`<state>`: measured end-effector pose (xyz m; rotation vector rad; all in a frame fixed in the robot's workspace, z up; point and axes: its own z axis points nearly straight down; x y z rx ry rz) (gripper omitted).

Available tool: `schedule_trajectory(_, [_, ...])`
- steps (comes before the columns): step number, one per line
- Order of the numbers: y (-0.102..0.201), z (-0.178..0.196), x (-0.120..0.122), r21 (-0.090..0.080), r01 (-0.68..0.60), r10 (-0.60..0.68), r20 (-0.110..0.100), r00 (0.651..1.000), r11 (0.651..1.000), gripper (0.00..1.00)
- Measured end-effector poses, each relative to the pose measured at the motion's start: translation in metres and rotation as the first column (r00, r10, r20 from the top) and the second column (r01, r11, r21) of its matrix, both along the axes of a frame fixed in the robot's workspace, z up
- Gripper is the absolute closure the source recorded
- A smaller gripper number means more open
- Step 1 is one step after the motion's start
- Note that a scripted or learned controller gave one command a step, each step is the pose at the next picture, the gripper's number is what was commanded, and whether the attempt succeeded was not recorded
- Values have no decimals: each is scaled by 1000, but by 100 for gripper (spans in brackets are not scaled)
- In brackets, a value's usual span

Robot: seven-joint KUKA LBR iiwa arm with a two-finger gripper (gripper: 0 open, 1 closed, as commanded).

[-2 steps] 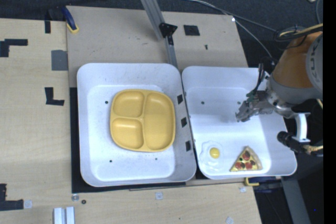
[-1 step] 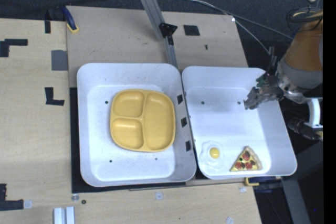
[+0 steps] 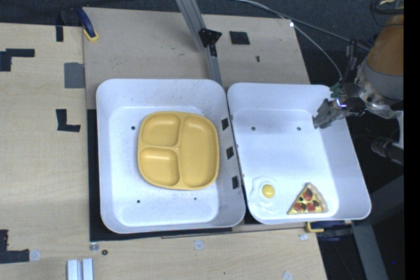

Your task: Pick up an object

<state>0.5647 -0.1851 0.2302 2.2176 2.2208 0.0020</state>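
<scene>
A toy fried egg (image 3: 264, 193) lies near the front of the right bin (image 3: 282, 141). Beside it, toward the front right corner, rests a toy pizza slice (image 3: 308, 200). A yellow divided plate (image 3: 178, 150) sits in the middle of the left bin (image 3: 118, 141). My gripper (image 3: 323, 116) hovers at the right bin's far right rim, well back from the egg and the pizza slice. Nothing shows between its dark fingers, and their spacing is too small to read.
A grey metal pole (image 3: 187, 0) slants across the bench behind the bins. Black tape marks and a blue-yellow clamp (image 3: 88, 25) sit on the wooden bench at the left. Cables run across the dark floor at the back.
</scene>
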Motion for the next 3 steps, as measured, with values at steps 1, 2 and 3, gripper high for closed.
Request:
schedule_trajectory(1, [64, -3, 1, 2, -4, 4, -5, 1000, 1000, 100])
schedule_trajectory(2, [117, -13, -5, 3, -4, 4, -6, 1000, 1000, 100])
schedule_trajectory(3, [162, -18, -5, 2, -4, 4, -6, 1000, 1000, 100])
